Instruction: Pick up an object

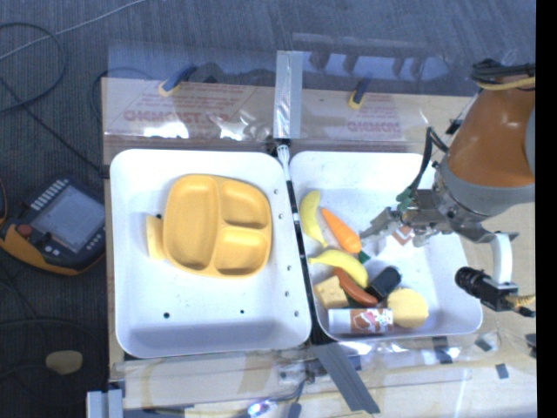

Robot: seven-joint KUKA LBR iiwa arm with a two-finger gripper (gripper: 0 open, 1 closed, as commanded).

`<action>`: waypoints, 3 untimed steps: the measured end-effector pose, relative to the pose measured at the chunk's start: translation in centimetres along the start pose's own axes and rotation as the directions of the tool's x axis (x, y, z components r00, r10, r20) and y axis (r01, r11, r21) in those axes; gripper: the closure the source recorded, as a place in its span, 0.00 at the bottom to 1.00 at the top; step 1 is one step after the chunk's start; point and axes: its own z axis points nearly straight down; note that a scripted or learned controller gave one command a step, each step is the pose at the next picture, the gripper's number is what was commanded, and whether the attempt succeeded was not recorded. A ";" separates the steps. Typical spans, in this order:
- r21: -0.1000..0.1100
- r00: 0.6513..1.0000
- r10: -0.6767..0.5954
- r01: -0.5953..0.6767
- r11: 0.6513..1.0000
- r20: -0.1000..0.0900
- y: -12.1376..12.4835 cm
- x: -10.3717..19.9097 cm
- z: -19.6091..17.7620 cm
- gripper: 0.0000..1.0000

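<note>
**Gripper over right bin, nothing held**

Camera view: gripper [402, 227] above the right bin [452, 320], fingers spread, nothing between them. Carrot [341, 231] just left of it; bananas [324, 242], lemon [407, 306], bottle [364, 320] near front. Yellow tray [216, 225] in left bin [130, 320].

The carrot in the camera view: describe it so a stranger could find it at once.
Start at the right bin, the one crowded with toy food beside the bin holding the yellow tray. Near its left wall lies the carrot, slanting between two bananas. It is the bright orange tapered piece, while the bananas are yellow and curved.
</note>
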 end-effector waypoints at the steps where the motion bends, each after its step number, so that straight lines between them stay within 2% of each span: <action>1: 0.000 1.000 0.012 -0.012 1.000 0.001 5.3 4.7 6.0 0.00; 2: 0.000 0.996 -0.091 0.091 0.996 0.001 7.0 -0.3 12.5 0.00; 3: 0.003 0.996 -0.093 0.093 0.996 -0.003 7.1 -0.1 11.9 1.00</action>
